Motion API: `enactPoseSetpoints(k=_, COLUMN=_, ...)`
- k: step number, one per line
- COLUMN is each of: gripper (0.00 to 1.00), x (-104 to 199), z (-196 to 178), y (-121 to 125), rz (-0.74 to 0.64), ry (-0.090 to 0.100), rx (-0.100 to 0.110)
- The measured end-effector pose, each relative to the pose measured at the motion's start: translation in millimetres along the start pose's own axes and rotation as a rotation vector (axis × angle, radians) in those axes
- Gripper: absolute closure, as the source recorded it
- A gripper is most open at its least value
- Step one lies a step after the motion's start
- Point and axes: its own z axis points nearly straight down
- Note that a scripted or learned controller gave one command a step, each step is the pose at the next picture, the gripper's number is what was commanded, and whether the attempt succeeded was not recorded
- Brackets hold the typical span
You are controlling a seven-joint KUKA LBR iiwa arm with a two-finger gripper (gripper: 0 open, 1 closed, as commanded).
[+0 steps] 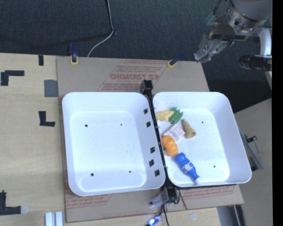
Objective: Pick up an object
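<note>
Camera view, catalogue of contents.

Bench [26,145]: pale wood, marked with black tape pieces. A brown cardboard sheet [132,77] with red lettering is laid on it, clipped at the far edge by a yellow-and-blue clamp [73,54] and a second clamp [174,60].

Left bin [70,106]: white, shallow, set on the cardboard.

Right bin [230,132]: white, shallow, joined to the left bin along a black central seam [152,137]. All items are grouped in its left half, near the seam:
- Yellow piece [163,115], farthest back, touching a green piece [176,114] just to its right.
- Tan cone [189,129], lying on its side, right of the others.
- White packet [175,132] with red print, between the cone and the seam.
- Orange ball [169,144], just in front of the packet and overlapping its edge.
- Blue bottle [186,166], lying slanted, nearest the front wall, its upper end beside the ball.

Arm [247,13]: entered at the upper right corner, over the dark floor beyond the bench.

Gripper [204,54]: pointed down and leftward, well apart from the right bin and from every item; nothing is seen between its fingers. Whether they are spread or pressed together cannot be told.

White cable [104,37]: run across the dark floor behind the bench.
</note>
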Motion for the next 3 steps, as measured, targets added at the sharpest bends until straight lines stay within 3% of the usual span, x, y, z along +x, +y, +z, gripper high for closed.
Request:
enactPoseSetpoints(k=1, gripper=1.0, x=83.4, z=-57.2, y=0.6, rz=0.001, ry=0.001, rx=-0.003)
enactPoseSetpoints(k=2, gripper=1.0, x=125.1, z=-105.8, y=1.0, rz=0.007, ry=-0.001, rx=-0.002)
enactPoseSetpoints(k=3, gripper=1.0, x=200.8, z=-115.4, y=1.2, rz=0.004, ry=0.0, rx=0.002)
